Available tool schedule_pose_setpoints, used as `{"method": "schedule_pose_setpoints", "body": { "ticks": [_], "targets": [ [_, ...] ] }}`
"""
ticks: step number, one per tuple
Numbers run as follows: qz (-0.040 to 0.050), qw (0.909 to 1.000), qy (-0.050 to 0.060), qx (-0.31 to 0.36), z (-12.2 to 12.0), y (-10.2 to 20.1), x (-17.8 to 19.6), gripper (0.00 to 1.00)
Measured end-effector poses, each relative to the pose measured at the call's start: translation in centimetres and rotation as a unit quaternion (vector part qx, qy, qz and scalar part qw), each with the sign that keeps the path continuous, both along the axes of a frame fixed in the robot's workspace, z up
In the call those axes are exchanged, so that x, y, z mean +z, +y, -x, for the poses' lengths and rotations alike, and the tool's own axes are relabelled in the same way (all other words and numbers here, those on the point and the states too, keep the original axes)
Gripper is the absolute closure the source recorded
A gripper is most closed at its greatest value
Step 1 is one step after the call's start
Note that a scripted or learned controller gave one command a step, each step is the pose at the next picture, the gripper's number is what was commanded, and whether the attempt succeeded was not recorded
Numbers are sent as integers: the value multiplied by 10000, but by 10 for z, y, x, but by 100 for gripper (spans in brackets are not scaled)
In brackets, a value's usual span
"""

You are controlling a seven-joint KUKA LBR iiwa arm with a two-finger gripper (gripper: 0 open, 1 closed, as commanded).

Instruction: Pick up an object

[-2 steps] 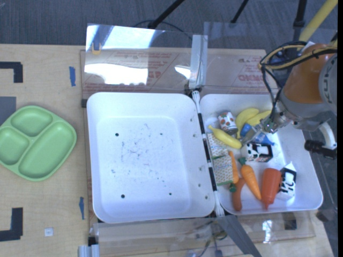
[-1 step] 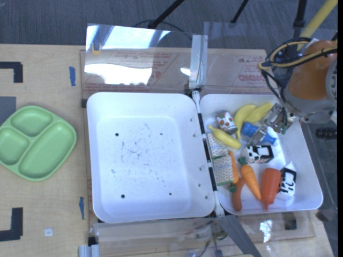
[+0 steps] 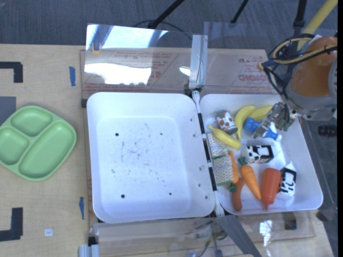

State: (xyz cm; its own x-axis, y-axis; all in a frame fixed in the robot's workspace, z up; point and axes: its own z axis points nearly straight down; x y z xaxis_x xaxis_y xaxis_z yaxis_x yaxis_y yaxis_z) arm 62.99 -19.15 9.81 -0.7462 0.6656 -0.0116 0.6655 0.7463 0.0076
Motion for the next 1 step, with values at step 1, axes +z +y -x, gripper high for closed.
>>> {"method": "schedule_pose_setpoints", "body": {
  "ticks": [1],
  "targets": [
    [-7,9997,34,-256,-33,32,76,100]
  ]
}}
